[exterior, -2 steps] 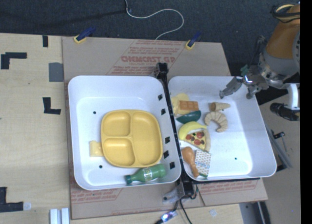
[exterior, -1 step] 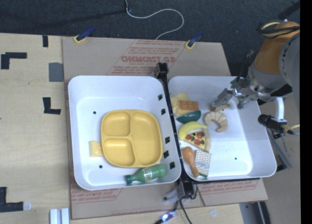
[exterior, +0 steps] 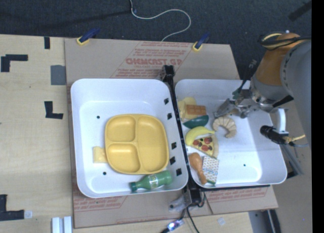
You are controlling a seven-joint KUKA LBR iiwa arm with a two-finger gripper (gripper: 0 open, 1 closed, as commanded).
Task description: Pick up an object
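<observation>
The arm (exterior: 283,70) reaches in from the right, and its gripper (exterior: 226,107) hangs low over the right bin (exterior: 253,171). The fingers (exterior: 220,110) stand narrowly apart with nothing between them, just above a croissant (exterior: 225,125) lying on the bin floor. Along that bin's left wall lie a piece of toast (exterior: 194,110), a banana (exterior: 196,134), a pizza slice (exterior: 204,145) and a carrot (exterior: 197,166). The left bin (exterior: 86,100) holds a yellow divided plate (exterior: 136,143) and a green bottle (exterior: 152,182) near its front edge.
</observation>
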